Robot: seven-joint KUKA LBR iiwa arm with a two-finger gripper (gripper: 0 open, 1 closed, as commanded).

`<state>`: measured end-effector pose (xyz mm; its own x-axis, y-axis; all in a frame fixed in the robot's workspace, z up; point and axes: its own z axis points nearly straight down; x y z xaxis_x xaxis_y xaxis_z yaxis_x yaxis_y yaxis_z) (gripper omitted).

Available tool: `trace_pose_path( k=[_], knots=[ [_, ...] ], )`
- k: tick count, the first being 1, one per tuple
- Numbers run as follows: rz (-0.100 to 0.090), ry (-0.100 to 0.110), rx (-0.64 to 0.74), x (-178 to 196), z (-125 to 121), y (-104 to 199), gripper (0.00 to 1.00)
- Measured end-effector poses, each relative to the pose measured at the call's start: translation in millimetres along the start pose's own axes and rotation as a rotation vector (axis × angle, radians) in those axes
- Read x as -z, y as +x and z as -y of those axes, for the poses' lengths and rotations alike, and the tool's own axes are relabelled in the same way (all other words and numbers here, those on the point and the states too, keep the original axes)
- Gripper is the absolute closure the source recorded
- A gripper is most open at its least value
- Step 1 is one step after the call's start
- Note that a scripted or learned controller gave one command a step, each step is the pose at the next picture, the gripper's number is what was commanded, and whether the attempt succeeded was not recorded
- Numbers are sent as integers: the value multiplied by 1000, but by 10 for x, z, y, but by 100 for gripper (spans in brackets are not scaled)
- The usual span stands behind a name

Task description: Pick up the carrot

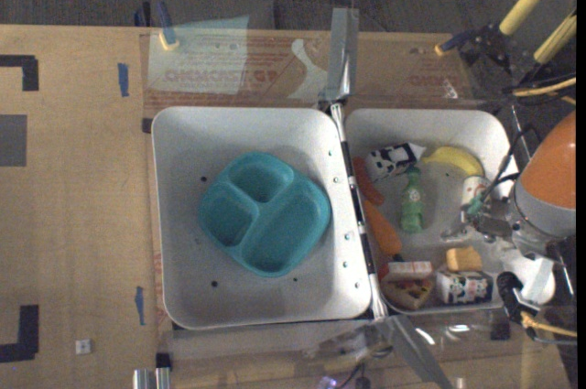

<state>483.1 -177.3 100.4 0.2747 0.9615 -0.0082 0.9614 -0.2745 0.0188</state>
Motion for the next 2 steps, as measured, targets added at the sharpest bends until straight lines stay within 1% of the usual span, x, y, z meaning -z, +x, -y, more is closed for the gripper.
trace_pose_path(
  k=[1, 2],
  knots=[
    [-5, 6, -111, -102, 174, 580, 0],
    [-2, 5, -113, -7, 170, 564, 100]
  ],
)
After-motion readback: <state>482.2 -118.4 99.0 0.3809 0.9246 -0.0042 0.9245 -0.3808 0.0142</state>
